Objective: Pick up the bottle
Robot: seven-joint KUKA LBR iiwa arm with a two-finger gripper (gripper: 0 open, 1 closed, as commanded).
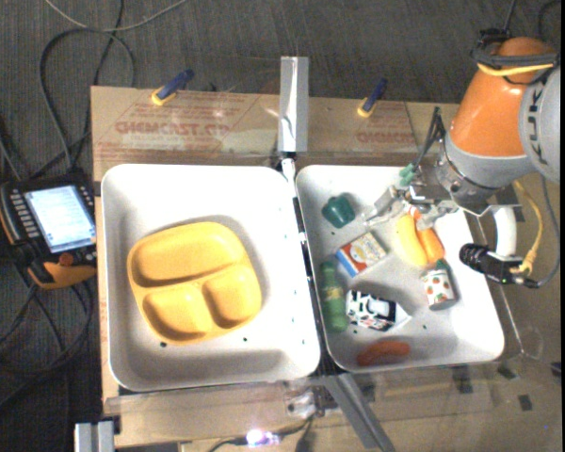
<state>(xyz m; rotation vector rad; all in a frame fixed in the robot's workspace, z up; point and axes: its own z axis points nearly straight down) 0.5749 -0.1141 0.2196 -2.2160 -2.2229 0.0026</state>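
Hovering above the right bin [494, 342], the gripper [402, 199] seems apart from the green bottle [332, 297].

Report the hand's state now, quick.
Hand: over the right bin, near the banana; open or closed cannot be told, nothing visibly held.

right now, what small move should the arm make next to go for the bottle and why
Probably shift the gripper toward the view's lower left. It hovers over the right bin's upper part, near the yellow and orange item, while the green bottle lies along that bin's left wall, beside the small carton.
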